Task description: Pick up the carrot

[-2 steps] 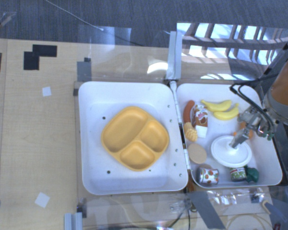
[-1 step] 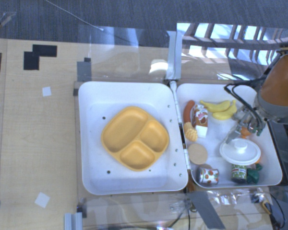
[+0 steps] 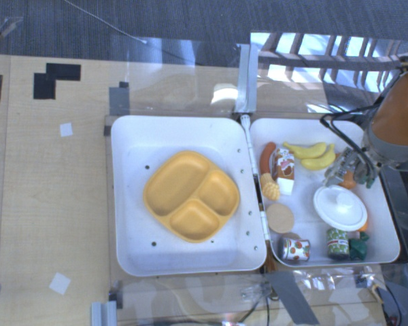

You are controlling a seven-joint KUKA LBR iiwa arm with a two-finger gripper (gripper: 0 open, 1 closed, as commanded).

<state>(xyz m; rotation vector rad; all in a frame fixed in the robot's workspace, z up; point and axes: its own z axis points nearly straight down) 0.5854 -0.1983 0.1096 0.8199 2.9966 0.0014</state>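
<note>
The counter (image 3: 47, 202) is pale wood, running from nine o'clock across to the middle; two shallow white bins sit on it side by side, touching along a seam near the centre; the left bin (image 3: 126, 250) lies at about seven o'clock of centre, the right bin (image 3: 387, 246) at about four o'clock; black block-shaped marks (image 3: 54, 79) show on the wood toward ten o'clock; small pale square patches (image 3: 66, 130) lie at nine and eight o'clock; a clear plastic sheet (image 3: 177, 87) covers the wood behind the bins toward twelve o'clock.
</note>
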